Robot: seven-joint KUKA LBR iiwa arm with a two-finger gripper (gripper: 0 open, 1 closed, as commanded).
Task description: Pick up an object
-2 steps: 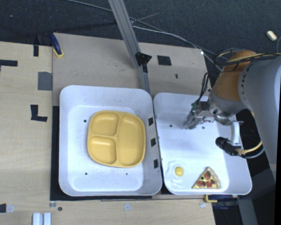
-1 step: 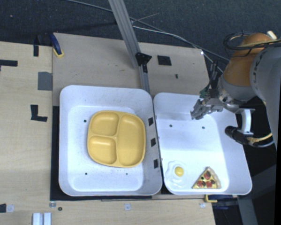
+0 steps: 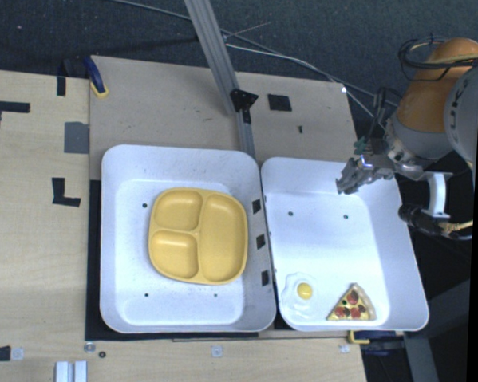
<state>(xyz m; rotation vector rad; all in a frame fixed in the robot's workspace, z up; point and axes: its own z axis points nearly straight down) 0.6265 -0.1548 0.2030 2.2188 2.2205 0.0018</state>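
A: While the arm (image 3: 435, 101) leans in from the right, the jaws (image 3: 353, 178) hang over the right bin's (image 3: 396, 234) far edge. Open or closed, can't tell.

B: Yeah. Pizza slice (image 3: 351, 304) sits in that bin's near corner, tip pointing away, long axis front to back, fried egg (image 3: 300, 292) just beside it. Yellow divided plate (image 3: 198, 235) lies in the left bin (image 3: 125, 220).

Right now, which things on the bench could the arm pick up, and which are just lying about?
Belong to the job:
fried egg toy, right bin
pizza slice toy, right bin
yellow divided plate, left bin
gripper, over the right bin's far edge

Just lying about:
blue and yellow clamp
black tape marks
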